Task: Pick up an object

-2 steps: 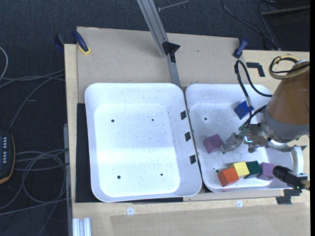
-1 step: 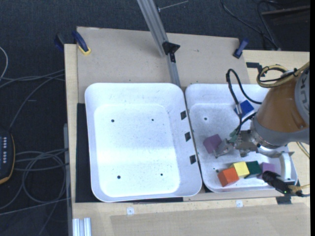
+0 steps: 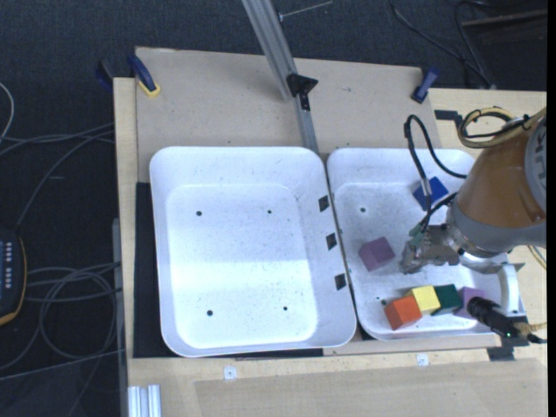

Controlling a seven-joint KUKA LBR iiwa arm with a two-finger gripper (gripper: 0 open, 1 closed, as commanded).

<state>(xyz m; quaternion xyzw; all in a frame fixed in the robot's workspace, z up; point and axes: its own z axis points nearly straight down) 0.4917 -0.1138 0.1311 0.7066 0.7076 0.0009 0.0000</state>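
Observation:
In the right bin point(image 3: 365, 194) a purple cube point(image 3: 376, 253) lies near the middle. Along the bin's front wall sit an orange block point(image 3: 402, 311), a yellow block point(image 3: 426, 299) and a green block point(image 3: 448, 297) in a row, with a small pink piece point(image 3: 476, 300) beside them. A blue object point(image 3: 432, 191) shows at the back, partly behind the arm. My gripper point(image 3: 420, 256) hangs low over the bin floor, just right of the purple cube and above the yellow block. Nothing shows between its fingers.
The left bin point(image 3: 234, 250) stands beside the right one, joined by black clips point(image 3: 330, 241). A grey metal pole point(image 3: 278, 50) slants across the back of the bench. Black cables loop around the arm's wrist at the right.

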